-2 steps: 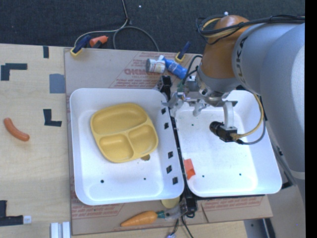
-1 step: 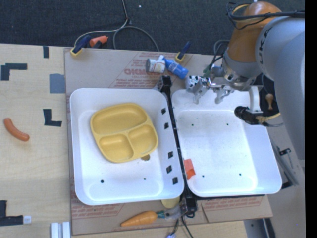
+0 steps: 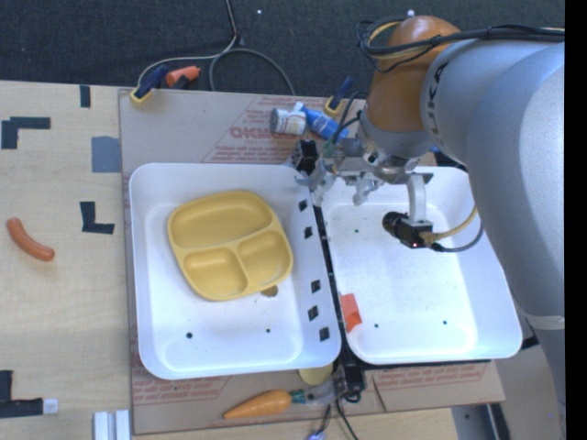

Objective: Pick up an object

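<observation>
One object lies in the left bin: a yellow plastic divided plate with three compartments, flat on the floor of the shallow white left bin, toward its upper middle. Something small and brownish peeks from under the plate's lower right edge; I cannot tell what it is. The shallow white right bin carries only a small orange tag near its left wall.

The two-finger gripper of the grey arm hangs over the upper left corner of the right bin, close to the divider between the bins; whether it is open or closed I cannot tell, and nothing is seen in it.

In my judgement the plate is the thing to go for. A flat plate gives little to pinch, so the approach should come down over a raised rim, straddling it, rather than on the flat middle.

The bins rest on a brown cardboard sheet on a pale wooden bench. An orange carrot lies below the bins, and an orange sausage-shaped toy far left.
</observation>
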Motion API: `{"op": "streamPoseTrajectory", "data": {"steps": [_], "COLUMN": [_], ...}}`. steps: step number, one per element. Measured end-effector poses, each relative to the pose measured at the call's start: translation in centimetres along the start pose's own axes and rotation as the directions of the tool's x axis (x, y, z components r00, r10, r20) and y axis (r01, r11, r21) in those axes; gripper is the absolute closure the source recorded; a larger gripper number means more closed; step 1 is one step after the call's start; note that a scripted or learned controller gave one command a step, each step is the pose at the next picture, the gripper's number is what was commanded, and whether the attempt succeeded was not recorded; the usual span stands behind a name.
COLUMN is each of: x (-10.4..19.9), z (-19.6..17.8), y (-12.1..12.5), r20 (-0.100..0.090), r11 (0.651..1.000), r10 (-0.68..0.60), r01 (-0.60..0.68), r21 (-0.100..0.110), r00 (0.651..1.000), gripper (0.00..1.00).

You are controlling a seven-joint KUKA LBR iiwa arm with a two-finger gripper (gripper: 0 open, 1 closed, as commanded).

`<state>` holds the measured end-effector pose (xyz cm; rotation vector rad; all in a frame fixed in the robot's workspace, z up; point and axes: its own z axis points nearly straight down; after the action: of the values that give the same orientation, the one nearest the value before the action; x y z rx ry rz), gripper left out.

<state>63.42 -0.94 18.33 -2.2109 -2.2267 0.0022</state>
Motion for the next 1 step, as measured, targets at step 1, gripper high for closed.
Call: {"op": "streamPoseTrajectory", "data": {"steps": [1], "x": [-7.68], "z": [-0.08], "y": [0.09], "r20": [0.005], "r11": [1.0], "r10": [0.012], "r01": [-0.012], "r21": [-0.002], "r00": [1.0], "gripper": [0.0]}}
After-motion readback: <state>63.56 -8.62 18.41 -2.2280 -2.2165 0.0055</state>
